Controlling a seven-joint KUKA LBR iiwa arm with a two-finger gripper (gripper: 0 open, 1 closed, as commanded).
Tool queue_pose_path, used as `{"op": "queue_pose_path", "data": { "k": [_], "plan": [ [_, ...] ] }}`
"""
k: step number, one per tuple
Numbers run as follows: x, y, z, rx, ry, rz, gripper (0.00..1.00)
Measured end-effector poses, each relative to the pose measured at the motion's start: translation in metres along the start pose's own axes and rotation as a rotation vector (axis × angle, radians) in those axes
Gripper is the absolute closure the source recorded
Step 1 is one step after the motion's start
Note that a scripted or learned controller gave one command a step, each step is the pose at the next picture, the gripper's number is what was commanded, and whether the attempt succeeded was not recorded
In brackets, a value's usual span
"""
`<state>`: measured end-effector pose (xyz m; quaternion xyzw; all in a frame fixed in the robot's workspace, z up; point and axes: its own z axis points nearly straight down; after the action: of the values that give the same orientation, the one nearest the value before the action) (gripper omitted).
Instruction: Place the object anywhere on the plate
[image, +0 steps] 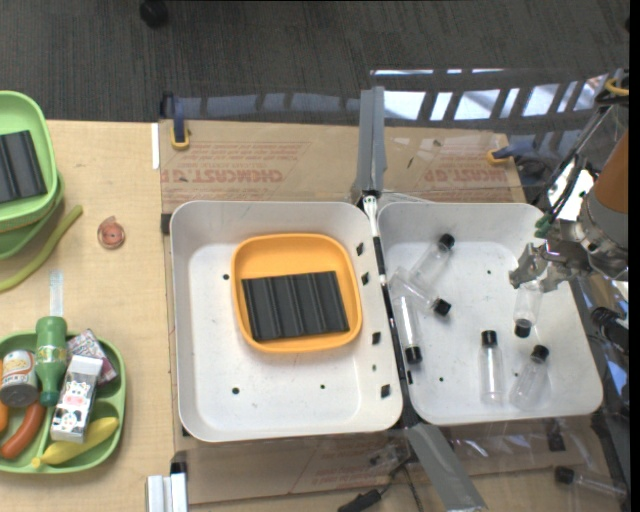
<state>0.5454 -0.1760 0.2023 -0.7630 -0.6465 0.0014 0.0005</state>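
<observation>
Two shallow white plastic bins sit side by side on brown cardboard: left bin (200, 400), right bin (560, 400), both with rounded corners and small dark holes in the floor. In the left bin lies an orange plate (250, 262), a rounded square with a raised lip, slightly tilted in plan; a black ribbed rectangular insert (295, 305) covers most of its lower half. The right bin holds several small clear vials with black caps, all lying loose on the floor: one near the top centre (434, 258), one at the left wall (408, 325), one beside it (424, 298), one lower centre (489, 362), one at lower right (530, 375). The gripper (530, 272) is over the right bin's right side, metallic and angular, arm entering from the right with a bit of orange band at the frame edge. Directly below its tip is another vial (522, 316), upright-looking with the cap at its lower end, touching or just under the fingers; cannot tell whether the fingers are closed on it or how far apart they stand. No vial is on the plate. Left of the bins, on the wooden bench, a green tray (105, 445) carries toy food and a green bottle (50, 352).
</observation>
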Motion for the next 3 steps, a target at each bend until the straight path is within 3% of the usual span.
{"op": "queue_pose_path", "data": {
  "k": [1,2,3],
  "plan": [
    [-0.003,0.063,-0.025,-0.001,0.0,-0.073,1.0],
    [-0.024,0.105,-0.082,-0.004,-0.002,-0.289,1.0],
    [-0.027,0.12,-0.178,-0.004,-0.002,-0.512,1.0]
  ]
}}
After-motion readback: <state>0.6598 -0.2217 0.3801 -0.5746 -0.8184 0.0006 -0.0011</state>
